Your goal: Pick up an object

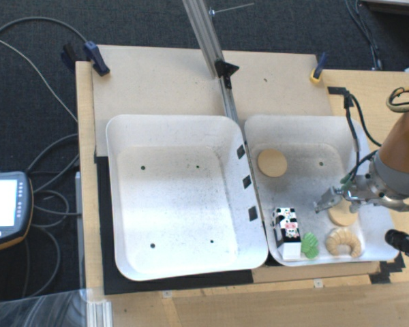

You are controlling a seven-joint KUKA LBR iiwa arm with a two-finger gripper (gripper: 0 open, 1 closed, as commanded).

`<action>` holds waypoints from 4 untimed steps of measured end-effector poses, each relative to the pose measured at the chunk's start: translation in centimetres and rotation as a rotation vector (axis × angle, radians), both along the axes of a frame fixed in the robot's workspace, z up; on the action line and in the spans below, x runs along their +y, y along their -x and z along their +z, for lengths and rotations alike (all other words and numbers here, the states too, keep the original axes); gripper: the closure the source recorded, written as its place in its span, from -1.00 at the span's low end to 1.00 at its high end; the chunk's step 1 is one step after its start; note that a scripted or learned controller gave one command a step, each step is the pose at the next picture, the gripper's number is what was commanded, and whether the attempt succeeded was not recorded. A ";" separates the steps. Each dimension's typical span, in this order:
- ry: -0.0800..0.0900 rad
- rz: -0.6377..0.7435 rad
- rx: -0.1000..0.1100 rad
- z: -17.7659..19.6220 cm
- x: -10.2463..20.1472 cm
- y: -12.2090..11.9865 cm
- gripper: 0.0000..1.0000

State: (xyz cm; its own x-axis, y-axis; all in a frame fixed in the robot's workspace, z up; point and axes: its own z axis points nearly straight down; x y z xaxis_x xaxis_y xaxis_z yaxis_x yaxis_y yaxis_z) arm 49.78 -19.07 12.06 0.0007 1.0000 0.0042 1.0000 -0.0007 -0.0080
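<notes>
The right bin (296, 136) holds several small objects. A round tan disc (272, 163) lies near its back left. Along the front wall sit a black-and-white patterned box (285, 223), a green piece (309, 245) and a croissant-shaped pastry toy (345, 242). A pale round cookie-like piece (342, 216) lies just behind the pastry. My gripper (335, 199) reaches in from the right and hangs low over the bin's right side, right above the cookie-like piece and partly covering it. I see nothing held in it.
The left bin (174, 193) stands beside the right one, with a row of black clips on the shared wall. A slanted metal pole (206, 36) rises behind the bins. Cables run along the bench's right edge.
</notes>
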 end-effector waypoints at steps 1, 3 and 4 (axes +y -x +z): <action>0.007 0.000 -0.012 -2.4 -0.2 -0.2 -1.00; 0.007 0.001 -0.014 4.4 -1.0 0.1 1.00; 0.007 0.003 -0.016 9.9 -0.4 -0.9 1.00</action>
